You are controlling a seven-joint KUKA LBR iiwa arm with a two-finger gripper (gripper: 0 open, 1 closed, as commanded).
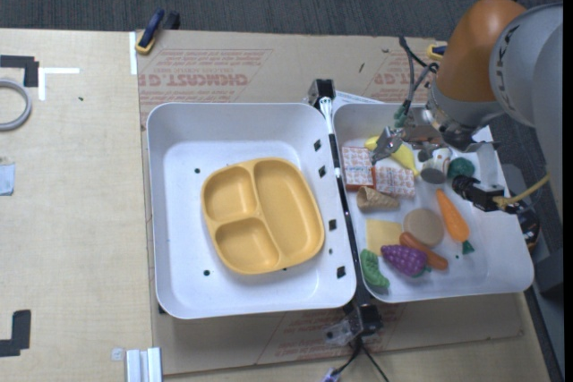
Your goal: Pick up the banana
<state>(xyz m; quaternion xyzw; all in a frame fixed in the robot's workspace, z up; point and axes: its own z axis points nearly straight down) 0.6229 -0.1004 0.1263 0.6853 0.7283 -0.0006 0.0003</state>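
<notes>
You're at the reach step: the gripper (391,143) hovers in the right bin (510,268), fingers slightly apart and holding nothing. The banana (403,157) lies just beside them, near the packets (380,174); your next move likely calls for closing on it.

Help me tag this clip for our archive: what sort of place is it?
Probably a robot lab bench: an arm reaches over two white bins, toy food fills one, and tape marks dot the tabletop.

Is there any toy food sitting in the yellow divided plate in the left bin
No. The yellow divided plate has nothing in its three compartments; the toy food all lies in the right bin.
</notes>
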